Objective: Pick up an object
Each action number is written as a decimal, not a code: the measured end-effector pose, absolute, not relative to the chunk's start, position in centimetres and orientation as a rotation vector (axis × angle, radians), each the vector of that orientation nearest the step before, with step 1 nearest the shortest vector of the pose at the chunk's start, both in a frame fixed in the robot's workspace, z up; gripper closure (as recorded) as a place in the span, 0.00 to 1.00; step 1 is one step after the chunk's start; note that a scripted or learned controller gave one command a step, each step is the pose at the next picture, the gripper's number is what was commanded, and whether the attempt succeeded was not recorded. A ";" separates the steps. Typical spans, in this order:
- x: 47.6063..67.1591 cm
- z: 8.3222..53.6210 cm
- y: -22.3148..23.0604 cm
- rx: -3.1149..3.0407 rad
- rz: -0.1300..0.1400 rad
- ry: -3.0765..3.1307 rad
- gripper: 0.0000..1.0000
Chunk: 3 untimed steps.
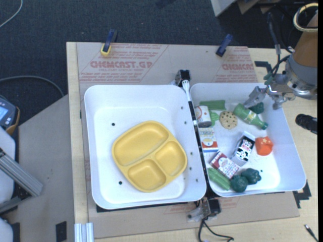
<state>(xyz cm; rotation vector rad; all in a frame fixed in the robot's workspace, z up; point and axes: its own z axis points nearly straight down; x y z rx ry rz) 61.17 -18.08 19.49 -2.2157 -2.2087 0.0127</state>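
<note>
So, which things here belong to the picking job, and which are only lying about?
For the job:
- pincer, above the right bin
- green bottle just under it
- cookie
- orange toy
- black and white carton
- broccoli

Lying about:
- yellow divided tray in the left bin
- blue clamps

The arm (307, 54) is cut off by the right edge. Labels on the small cartons (207, 138) (beside the bin divider) are too small to read.
</note>
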 end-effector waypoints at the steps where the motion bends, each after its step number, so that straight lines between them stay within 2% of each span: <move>1: 61.5 20.3 -18.1 -2.221 0.000 -2.221 0.00; 3: 61.2 8.7 -18.1 -2.219 0.002 -2.218 0.00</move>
